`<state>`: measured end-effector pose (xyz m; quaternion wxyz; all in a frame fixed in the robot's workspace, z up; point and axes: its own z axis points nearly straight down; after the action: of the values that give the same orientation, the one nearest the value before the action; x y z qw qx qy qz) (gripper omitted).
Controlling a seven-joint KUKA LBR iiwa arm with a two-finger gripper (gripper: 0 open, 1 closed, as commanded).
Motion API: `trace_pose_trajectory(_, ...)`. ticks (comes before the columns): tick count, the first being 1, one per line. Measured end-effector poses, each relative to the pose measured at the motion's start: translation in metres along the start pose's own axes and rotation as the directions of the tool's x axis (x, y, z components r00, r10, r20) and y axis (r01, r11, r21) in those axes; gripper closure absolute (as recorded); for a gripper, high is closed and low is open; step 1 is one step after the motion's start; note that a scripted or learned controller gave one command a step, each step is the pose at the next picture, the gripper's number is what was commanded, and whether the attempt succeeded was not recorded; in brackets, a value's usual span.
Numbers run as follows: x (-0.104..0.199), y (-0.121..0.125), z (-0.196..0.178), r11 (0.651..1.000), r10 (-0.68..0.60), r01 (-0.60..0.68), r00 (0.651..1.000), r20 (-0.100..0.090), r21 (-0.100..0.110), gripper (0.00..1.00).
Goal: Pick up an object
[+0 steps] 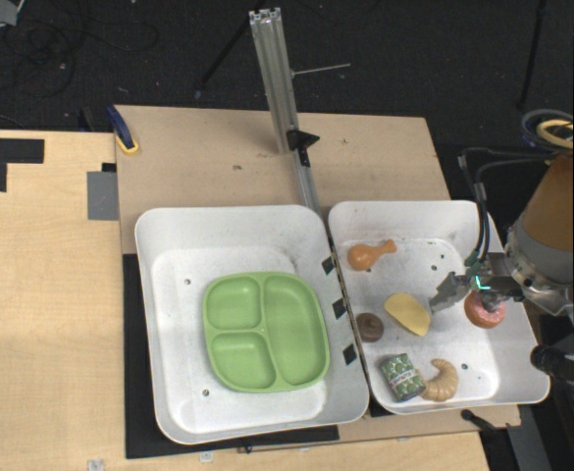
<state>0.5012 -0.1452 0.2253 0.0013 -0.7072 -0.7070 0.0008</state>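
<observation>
The right bin [419, 222] holds several small objects. An orange drumstick-shaped toy [370, 254] lies near its far left. A yellow wedge [408, 313] sits in the middle, with a brown round piece [369, 326] to its left. A green packet [399, 376] and a tan croissant [442, 380] lie at the front. A red round object [485, 310] rests by the right wall. My gripper [452, 290] hangs low over the bin, between the yellow wedge and the red object, just left of the red one. Nothing shows in its grasp.
The left bin [169, 263] carries a green divided plate [265, 332]. A metal post [277, 77] rises behind the bins. The arm's grey body and orange band [551, 214] stand over the right bin's right wall. Dark cables [483, 180] hang near the far right corner.
</observation>
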Motion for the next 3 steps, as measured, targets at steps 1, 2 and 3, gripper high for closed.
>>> trace_pose_trajectory(1,0.000,0.000,-0.001,1.000,0.000,0.000,1.000,0.000,-0.001,0.00)
trace_pose_trajectory(2,-0.001,0.001,0.064,1.000,0.001,-0.001,1.000,-0.002,0.007,0.00)
trace_pose_trajectory(3,0.002,0.004,0.109,1.000,0.000,0.000,1.000,-0.002,0.006,0.00)
